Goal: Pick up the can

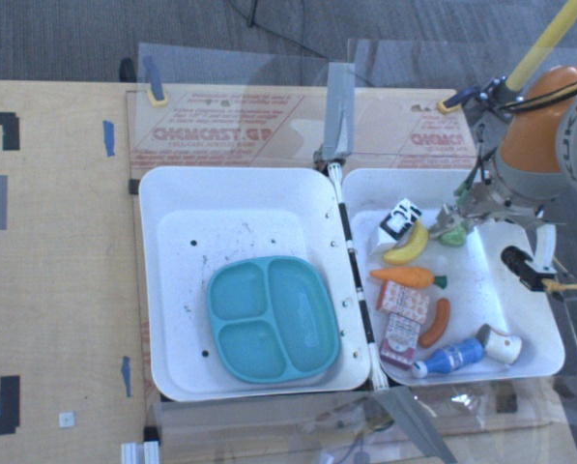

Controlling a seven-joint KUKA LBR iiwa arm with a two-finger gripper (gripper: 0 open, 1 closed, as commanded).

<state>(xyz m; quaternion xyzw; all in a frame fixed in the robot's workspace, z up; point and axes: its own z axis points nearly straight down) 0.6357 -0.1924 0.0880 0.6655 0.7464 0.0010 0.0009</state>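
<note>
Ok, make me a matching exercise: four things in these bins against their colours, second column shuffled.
Things:
1. divided plate
2. banana
3. carrot
4. bottle

Colours:
A. orange
B. blue with a white cap
C. teal
D. yellow

Pairs: 1-C, 2-D, 3-A, 4-B

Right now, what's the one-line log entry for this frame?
hand: over right bin, beside banana | grasp: none seen | plate: in left bin
</note>
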